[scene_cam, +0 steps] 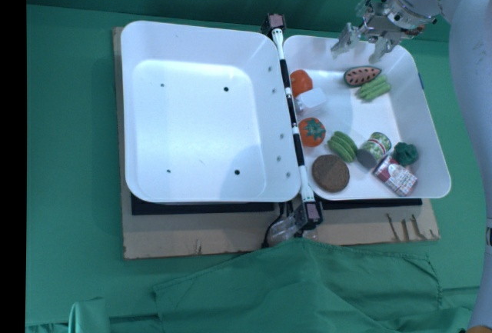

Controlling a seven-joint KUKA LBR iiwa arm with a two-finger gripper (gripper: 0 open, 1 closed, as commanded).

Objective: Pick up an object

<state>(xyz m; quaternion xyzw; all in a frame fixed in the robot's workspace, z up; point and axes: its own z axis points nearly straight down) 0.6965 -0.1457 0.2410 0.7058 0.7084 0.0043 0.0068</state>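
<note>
Up in the frame's upper right, the end effector point(360, 44) hangs with fingers spread apart, gripping nothing, above the right white bin point(430, 141). Just below it lies a red watermelon slice with green rind point(362, 75), one of its kind, beside one bunch of green beans point(373, 88).

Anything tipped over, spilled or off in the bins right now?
One thing: the small can in the right bin lies on its side, between the green pods and the broccoli. Nothing spilled or outside the bins.
</note>
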